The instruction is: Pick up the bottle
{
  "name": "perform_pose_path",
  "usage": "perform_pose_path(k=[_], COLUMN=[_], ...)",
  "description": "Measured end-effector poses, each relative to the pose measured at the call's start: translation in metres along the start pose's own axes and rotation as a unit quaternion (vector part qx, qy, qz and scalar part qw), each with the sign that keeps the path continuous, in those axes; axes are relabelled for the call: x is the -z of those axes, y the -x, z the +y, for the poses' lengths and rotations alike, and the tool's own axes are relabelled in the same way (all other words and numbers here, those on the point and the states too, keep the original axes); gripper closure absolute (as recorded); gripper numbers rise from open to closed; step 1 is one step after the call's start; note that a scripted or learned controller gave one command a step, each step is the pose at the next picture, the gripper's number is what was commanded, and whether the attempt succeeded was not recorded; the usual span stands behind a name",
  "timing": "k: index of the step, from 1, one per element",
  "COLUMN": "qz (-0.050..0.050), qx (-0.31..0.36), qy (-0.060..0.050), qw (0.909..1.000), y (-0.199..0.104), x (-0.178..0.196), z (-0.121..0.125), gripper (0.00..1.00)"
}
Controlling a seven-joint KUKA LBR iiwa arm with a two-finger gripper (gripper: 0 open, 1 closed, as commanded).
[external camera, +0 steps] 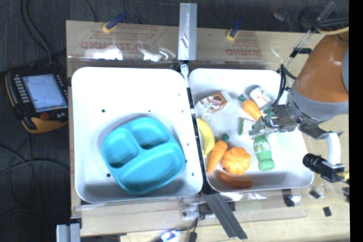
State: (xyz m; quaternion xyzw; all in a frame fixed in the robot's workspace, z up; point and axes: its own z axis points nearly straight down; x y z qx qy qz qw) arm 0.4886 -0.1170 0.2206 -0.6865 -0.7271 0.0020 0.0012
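Bottle [263,154] lying in right bin [295,178], lower right of frame, green, cap end pointing up toward gripper [266,123]. Gripper poised just above cap end, near or touching; contact not confirmable. Finger opening not discernible; nothing visibly held. Recommended approach: lower squarely over bottle's middle, jaws across narrow width, avoiding pumpkin [236,160] just left and carrot [252,107] above. Close firmly before lifting; risk of slipping off rounded plastic judged moderate. Blue tray [143,154] in left bin [91,88] well apart, no obstruction.
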Motion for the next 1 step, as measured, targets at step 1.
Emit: perform_pose_path(k=[1], qz=[-0.001], qx=[0.121], qy=[0.001], qw=[0.9926], y=[0.0236], x=[0.0604], z=[-0.0062], gripper=[1.00])
